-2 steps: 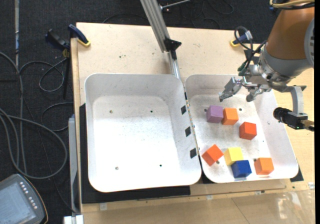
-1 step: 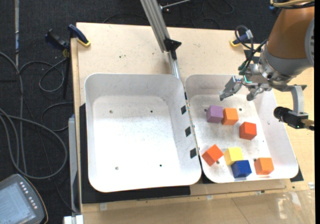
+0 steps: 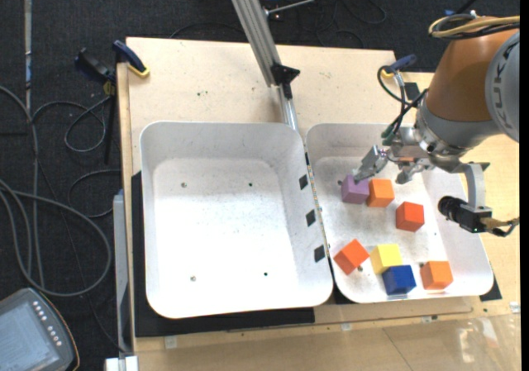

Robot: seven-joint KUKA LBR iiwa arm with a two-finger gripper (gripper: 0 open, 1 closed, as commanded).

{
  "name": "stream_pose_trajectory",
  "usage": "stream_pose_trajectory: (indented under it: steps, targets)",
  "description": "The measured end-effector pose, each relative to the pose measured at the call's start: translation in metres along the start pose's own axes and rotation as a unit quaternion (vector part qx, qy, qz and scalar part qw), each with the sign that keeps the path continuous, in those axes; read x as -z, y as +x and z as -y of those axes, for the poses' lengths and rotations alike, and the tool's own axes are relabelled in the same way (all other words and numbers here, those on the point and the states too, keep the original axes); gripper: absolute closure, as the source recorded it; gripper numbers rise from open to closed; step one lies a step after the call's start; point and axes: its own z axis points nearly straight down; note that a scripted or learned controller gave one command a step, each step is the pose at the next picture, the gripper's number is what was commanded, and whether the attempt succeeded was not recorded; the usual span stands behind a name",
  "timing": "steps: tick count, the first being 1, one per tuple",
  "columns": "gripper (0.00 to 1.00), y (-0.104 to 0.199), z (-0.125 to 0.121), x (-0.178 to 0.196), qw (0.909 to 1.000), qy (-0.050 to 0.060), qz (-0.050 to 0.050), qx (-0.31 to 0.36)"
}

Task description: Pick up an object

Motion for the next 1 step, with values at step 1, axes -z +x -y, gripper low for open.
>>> stream_pose_trajectory:
  steps: [1]
  targets:
    - [0.0, 0.0007, -0.0089, -0.0497, 1.0, 0.0, 0.0, 0.0]
